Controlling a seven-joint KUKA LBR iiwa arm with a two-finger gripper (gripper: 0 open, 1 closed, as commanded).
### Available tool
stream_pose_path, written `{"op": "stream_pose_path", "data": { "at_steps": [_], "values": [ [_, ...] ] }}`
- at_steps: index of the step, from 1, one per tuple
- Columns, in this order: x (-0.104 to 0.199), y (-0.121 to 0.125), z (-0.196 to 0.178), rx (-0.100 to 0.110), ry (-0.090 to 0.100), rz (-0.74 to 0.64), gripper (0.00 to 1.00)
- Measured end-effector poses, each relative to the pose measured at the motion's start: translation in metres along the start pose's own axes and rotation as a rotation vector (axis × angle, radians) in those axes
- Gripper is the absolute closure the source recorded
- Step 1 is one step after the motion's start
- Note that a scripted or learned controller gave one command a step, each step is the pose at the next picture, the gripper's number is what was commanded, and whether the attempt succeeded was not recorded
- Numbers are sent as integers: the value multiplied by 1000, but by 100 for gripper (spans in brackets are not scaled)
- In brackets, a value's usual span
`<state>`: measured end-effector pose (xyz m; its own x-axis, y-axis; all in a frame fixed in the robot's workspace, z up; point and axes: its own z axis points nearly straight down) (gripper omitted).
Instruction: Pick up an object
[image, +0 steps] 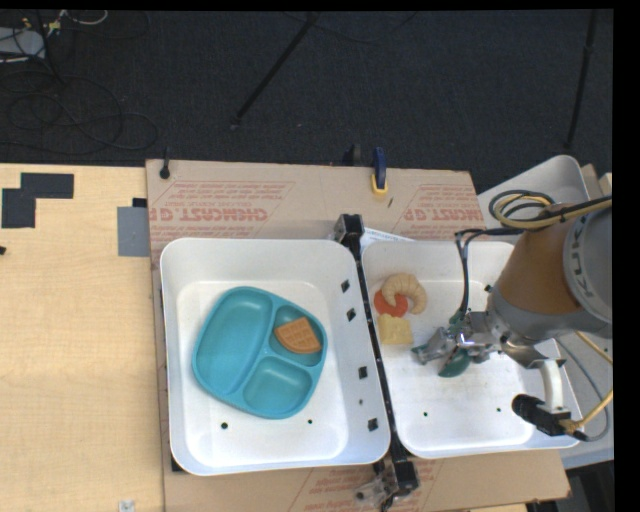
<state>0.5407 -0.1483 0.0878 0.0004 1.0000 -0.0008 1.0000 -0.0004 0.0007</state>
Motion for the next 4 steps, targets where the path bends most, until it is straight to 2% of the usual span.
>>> {"op": "stream_pose_path", "data": {
  "at_steps": [1,2,3,4],
  "values": [
    [-59,23,0,0,-2,1,0],
    [-11,-53,-124,-4,2,-2,0],
    [15,9,-110,0,1,-5,0],
    [-28,-52,-145,4,1,5,0]
  ]
}}
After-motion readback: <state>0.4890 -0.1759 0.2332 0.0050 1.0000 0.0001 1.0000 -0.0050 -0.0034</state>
